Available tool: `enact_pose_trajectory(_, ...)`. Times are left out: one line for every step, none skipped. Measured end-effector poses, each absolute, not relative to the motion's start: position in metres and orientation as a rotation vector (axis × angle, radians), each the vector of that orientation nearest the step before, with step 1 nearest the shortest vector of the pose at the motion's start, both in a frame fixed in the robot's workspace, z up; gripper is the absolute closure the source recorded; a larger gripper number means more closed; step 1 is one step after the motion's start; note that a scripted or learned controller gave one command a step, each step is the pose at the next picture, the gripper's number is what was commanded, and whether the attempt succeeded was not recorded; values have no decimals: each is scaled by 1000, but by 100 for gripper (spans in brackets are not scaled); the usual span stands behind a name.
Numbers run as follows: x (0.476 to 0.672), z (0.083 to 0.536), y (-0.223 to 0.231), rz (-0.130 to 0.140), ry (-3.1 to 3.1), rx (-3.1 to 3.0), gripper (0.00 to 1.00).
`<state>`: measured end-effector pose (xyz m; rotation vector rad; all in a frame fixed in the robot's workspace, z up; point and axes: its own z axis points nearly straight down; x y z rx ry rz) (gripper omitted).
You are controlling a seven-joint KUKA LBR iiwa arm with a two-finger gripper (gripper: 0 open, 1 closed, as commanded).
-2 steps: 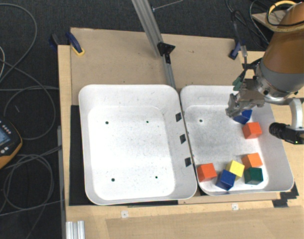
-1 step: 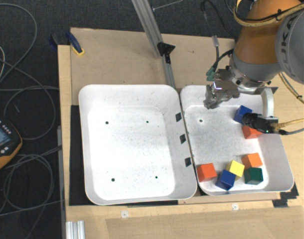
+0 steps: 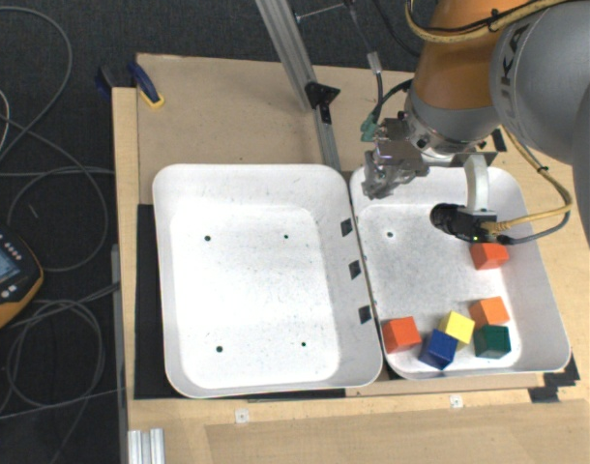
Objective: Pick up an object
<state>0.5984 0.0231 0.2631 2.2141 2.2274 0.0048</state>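
Note:
My gripper (image 3: pixel 380 183) hangs over the far left corner of the right bin (image 3: pixel 421 259), under the orange-banded wrist. Nothing shows between its fingers. Several small blocks lie in the right bin. An orange block (image 3: pixel 489 254) rests mid-right, just below a black part on the arm. Along the near edge sit an orange block (image 3: pixel 402 333), a blue block (image 3: pixel 437 349), a yellow block (image 3: pixel 459 326), a green block (image 3: pixel 491 341) and another orange block (image 3: pixel 488 309). All of them are well clear of the gripper, toward the near side.
The left bin (image 3: pixel 251 278) lies beside the right one, with black clips (image 3: pixel 354 269) along the shared edge. A slanted metal rail (image 3: pixel 295 56) crosses the bench behind the bins. Cables and a handheld device (image 3: pixel 5 274) lie on the floor at left.

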Motion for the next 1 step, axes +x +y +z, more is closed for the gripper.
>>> enact_pose_trajectory(625,245,68,3,2227,2215,100)
